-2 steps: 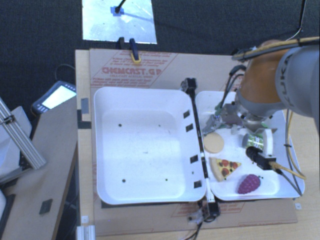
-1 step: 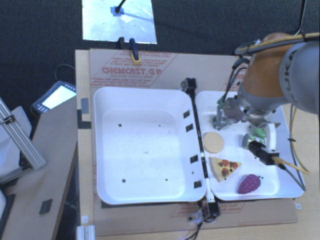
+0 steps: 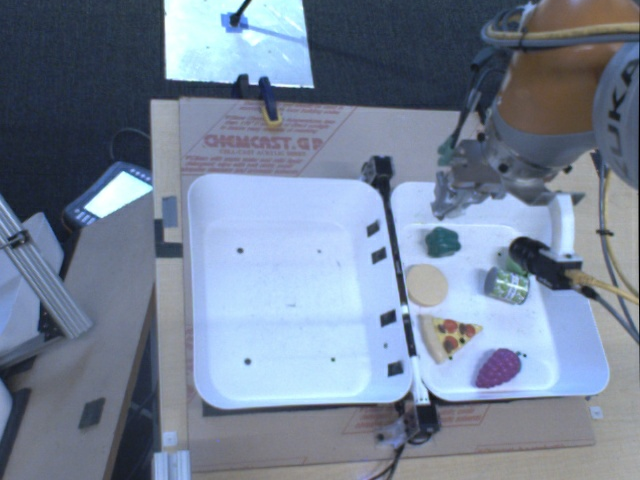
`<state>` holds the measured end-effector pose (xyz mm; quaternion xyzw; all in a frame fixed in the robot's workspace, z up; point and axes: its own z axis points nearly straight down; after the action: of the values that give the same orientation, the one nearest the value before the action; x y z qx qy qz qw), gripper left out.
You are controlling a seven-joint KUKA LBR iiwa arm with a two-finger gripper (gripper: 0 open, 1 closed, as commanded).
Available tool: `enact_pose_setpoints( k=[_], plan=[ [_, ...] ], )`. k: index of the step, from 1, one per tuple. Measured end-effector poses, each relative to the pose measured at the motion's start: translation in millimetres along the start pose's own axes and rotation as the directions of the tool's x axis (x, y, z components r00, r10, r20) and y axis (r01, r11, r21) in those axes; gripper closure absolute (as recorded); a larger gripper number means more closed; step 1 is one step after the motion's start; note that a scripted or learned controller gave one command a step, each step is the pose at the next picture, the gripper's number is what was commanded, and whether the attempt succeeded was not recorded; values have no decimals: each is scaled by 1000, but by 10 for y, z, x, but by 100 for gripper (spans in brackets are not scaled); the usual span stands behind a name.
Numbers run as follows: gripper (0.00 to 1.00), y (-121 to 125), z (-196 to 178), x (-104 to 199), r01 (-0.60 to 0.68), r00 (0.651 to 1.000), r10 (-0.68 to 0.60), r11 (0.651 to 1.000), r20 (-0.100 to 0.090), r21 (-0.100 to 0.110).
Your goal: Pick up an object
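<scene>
My gripper point(image 3: 447, 206) hangs over the back of the right bin point(image 3: 580, 338), just above and behind a dark green lump point(image 3: 442, 240). Nothing shows between its fingers. In the same bin lie a round tan cookie point(image 3: 427, 285), a pizza slice point(image 3: 449, 336), a purple bunch of grapes point(image 3: 498, 367) and a small green-grey can point(image 3: 507, 286) on its side.
The left bin point(image 3: 290, 293) sits beside the right one, with a black divider strip point(image 3: 392, 268) running between them. A metal plate point(image 3: 238, 28) lies behind the bins. A tablet point(image 3: 108, 196) rests at the far left.
</scene>
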<state>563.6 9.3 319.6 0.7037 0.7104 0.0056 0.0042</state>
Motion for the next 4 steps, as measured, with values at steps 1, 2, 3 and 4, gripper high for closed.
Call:
enact_pose_setpoints(
  k=[1, 2, 3, 4],
  plan=[
    [100, 174, -712, 643, 1, 1000, -1, 1000, -1, 3],
    [100, 308, -1818, 1026, -1, 1000, 1, 1000, -2, -1],
    [100, 525, -1357, 2021, 3, 1000, -3, 1000, -1, 14],
    [100, 653, -2192, 2260, -3, 1000, 3, 1000, -2, 4]
  ],
)
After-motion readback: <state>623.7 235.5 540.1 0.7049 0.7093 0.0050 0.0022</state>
